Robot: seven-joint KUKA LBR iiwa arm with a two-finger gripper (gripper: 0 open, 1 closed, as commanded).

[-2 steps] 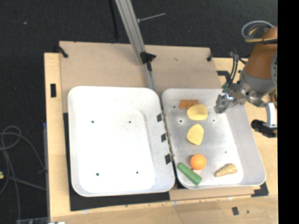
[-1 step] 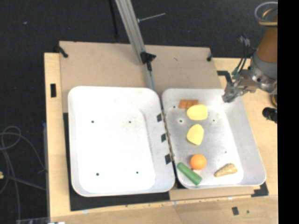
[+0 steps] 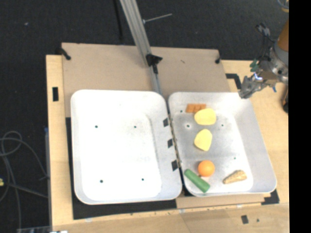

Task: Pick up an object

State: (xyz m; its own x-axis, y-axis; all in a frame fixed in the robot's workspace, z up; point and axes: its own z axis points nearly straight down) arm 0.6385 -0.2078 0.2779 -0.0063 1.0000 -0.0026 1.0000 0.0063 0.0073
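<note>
nothing was picked yet: the gripper [image 3: 246,88] hung over the right bin's [image 3: 252,130] far corner, its grip state impossible to tell, well apart from the orange ball [image 3: 206,168] lying inside the bin.

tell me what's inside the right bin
The right bin holds five loose things: an orange block partly covered by a yellow piece, a second yellow piece, an orange ball, a green stick and a tan wedge.
</note>
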